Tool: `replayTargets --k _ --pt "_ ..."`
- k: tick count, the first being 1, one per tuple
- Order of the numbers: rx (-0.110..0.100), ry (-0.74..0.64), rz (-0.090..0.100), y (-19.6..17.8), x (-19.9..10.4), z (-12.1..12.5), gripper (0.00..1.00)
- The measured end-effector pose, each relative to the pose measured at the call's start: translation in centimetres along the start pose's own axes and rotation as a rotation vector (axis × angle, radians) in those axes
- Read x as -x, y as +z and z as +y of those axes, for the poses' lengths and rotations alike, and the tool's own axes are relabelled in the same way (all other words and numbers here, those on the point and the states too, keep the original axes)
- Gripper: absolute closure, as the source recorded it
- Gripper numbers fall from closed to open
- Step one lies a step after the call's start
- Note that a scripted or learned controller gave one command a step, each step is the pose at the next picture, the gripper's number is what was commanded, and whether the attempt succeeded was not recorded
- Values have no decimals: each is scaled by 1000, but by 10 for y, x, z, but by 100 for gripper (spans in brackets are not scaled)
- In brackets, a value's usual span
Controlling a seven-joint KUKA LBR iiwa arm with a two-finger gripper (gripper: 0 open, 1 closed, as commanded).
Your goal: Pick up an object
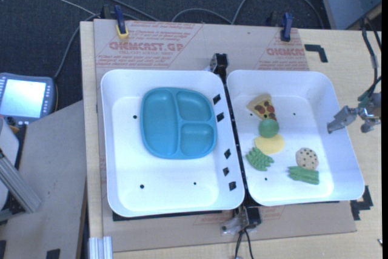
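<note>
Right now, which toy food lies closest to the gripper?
The cookie, round with dark chips, lies nearest the gripper; the others lie farther left or lower.

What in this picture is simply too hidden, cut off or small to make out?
- Arm: in the camera view the right edge cuts it off; just the gripper end shows, too small to tell open from shut.
- Yellow toy: the green ball covers its top, so its shape is unclear.
- Cookie and green pieces: too small to identify surely.
- Tablet screen: washed out, unreadable.
</note>
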State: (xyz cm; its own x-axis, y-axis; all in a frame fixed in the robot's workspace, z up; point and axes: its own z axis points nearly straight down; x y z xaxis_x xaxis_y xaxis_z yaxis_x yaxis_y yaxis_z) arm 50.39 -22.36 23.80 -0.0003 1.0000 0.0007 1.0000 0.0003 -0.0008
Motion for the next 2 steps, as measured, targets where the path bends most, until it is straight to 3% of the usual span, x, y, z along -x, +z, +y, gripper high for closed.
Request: replayTargets --k 2 --pt "-4 0 3 85 -4 -1 0"
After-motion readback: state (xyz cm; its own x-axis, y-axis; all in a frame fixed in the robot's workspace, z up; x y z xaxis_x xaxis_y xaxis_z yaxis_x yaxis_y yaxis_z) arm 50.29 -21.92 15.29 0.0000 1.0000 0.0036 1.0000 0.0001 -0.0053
